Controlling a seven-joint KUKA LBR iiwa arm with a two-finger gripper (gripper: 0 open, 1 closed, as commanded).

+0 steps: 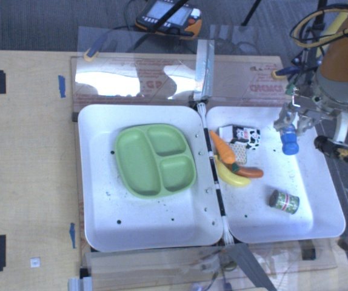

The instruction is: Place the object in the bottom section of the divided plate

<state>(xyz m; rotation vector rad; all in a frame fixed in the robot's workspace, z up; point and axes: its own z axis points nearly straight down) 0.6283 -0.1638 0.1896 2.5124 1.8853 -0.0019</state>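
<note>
I see the gripper (290,126) with a blue bottle (290,142) between its fingers; I'd lift clear, cross to the green divided plate (156,160), and lower into its bottom section.

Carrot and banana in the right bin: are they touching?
Touching. The camera view shows the carrot lying across the top end of the banana, overlapping it with no white bin floor between them.
</note>
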